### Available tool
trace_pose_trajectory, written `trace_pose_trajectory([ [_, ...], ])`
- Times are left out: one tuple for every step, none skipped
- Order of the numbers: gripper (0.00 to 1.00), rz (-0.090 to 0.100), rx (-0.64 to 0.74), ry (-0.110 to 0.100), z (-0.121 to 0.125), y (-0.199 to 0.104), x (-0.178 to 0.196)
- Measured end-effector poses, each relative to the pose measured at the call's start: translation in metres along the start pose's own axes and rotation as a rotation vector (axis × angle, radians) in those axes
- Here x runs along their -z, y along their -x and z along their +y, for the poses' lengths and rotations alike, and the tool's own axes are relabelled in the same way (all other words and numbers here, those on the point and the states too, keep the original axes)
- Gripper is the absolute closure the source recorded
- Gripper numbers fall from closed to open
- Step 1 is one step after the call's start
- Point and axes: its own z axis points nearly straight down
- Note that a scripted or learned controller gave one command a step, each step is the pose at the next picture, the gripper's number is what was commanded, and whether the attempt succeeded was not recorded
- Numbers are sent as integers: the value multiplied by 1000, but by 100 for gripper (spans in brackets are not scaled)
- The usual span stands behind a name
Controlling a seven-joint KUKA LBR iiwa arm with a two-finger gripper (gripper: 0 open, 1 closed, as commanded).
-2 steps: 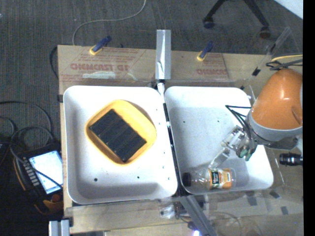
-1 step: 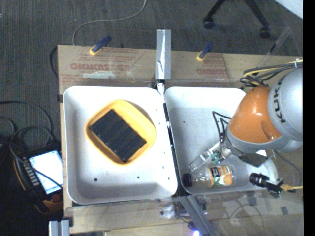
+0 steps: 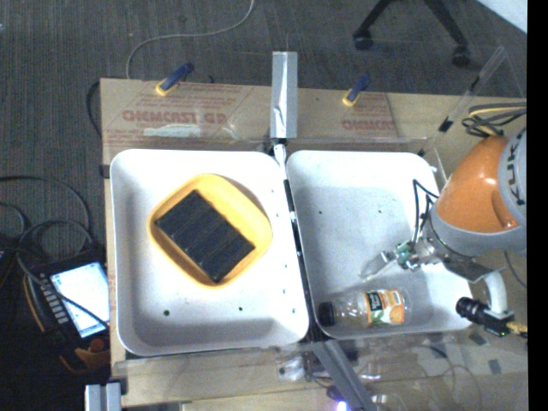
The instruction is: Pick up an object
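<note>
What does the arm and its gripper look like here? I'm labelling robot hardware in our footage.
The arm is a rounded grey body with a broad orange band, bearing part of a dark printed letter at its right edge. Thin black cables loop along its left side. The gripper is small, pale and metallic, with slender parts. A white fitting with a black end sits below the wrist.

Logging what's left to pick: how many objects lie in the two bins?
2: a yellow sponge in the left bin, and a bottle along the right bin's near edge. The arm may hide more.
</note>
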Motion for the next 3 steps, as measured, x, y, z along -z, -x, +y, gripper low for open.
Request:
trace_pose_trajectory([
  [0,-5,-201,13,66,42,-19],
  [0,0,117,1,24,-1,35],
  [0,-4,283,7,-5,-18,0],
])
